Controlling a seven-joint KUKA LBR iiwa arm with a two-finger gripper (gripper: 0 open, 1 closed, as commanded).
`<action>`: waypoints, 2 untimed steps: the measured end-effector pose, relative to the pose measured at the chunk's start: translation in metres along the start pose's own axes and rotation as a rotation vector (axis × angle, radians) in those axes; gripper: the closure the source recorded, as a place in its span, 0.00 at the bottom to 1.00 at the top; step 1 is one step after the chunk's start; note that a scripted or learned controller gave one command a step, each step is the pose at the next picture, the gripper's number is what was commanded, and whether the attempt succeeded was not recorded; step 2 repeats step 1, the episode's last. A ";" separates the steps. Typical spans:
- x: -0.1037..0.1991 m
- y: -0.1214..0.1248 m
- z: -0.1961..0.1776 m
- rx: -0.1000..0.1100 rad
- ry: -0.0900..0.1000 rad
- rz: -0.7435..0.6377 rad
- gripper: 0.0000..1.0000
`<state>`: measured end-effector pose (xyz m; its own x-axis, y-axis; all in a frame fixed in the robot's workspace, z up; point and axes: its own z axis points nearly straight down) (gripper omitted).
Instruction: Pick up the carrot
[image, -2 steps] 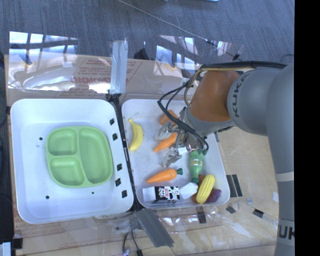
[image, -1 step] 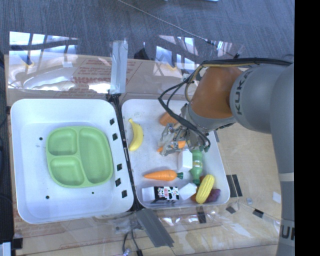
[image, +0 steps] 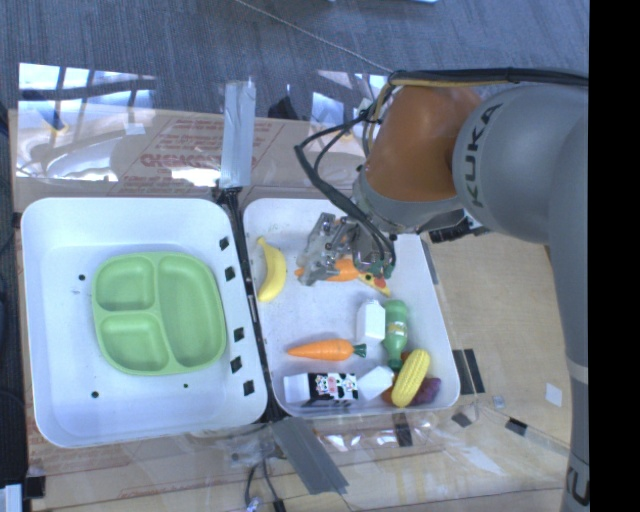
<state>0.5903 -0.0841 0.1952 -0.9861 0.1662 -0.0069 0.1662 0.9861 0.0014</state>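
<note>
The carrot (image: 322, 350) lies flat in the right bin (image: 436, 300), orange with a small green top that points right. My gripper (image: 325, 258) hangs over the back middle of that bin, well behind the carrot and apart from it. A second orange toy (image: 347, 268) with a yellow and green end sits right under and beside the gripper; I cannot tell whether the two touch. The grey arm with its orange band (image: 415, 140) comes in from the upper right.
A banana (image: 270, 270) lies by the right bin's left wall. A white bottle (image: 372, 320), a green toy (image: 397, 328), a corn cob (image: 411, 377) and a cow-print carton (image: 325, 387) crowd the front right. The left bin (image: 50, 250) holds a green divided plate (image: 160, 312).
</note>
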 end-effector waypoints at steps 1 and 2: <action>0.021 -0.049 0.007 0.003 0.010 0.218 1.00; 0.021 -0.049 0.007 0.003 0.010 0.218 1.00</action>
